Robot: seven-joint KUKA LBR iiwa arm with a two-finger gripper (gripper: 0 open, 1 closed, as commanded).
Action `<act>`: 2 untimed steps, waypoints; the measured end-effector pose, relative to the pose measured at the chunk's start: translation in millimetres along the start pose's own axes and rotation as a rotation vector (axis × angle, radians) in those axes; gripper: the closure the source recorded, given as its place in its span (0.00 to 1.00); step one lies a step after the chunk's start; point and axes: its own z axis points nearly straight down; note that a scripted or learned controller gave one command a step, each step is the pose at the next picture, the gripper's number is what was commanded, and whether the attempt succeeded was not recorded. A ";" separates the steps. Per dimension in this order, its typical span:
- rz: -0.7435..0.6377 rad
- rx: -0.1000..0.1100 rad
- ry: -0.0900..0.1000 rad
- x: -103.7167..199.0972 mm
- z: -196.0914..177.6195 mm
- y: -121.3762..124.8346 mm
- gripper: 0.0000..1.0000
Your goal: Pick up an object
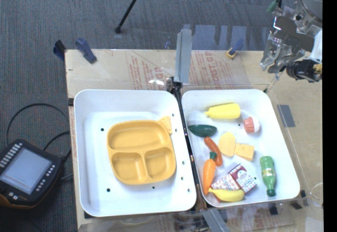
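My gripper (274,65) hangs high at the upper right, above and behind the right bin's (279,120) far right corner, with nothing between its fingers. In that bin lie a yellow squash-like piece (224,111), a dark green vegetable (202,130), a pink cupcake-like toy (251,125), a pale yellow round piece (227,144), a cheese wedge (244,151), an orange carrot (209,174), a small sausage (212,147), a red-and-white carton (240,178), a banana (227,194) and a green bottle (268,174).
The left bin (89,120) holds a yellow divided tray (140,152) with a small yellow wedge (166,123) at its corner. A grey upright post (183,57) stands behind the bins. A teach pendant (23,173) lies on the floor at left.
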 end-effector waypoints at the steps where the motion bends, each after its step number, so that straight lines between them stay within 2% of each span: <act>1: -0.445 -0.001 0.001 22.3 9.8 28.6 1.00; 2: -0.803 -0.002 0.001 5.7 29.1 37.6 1.00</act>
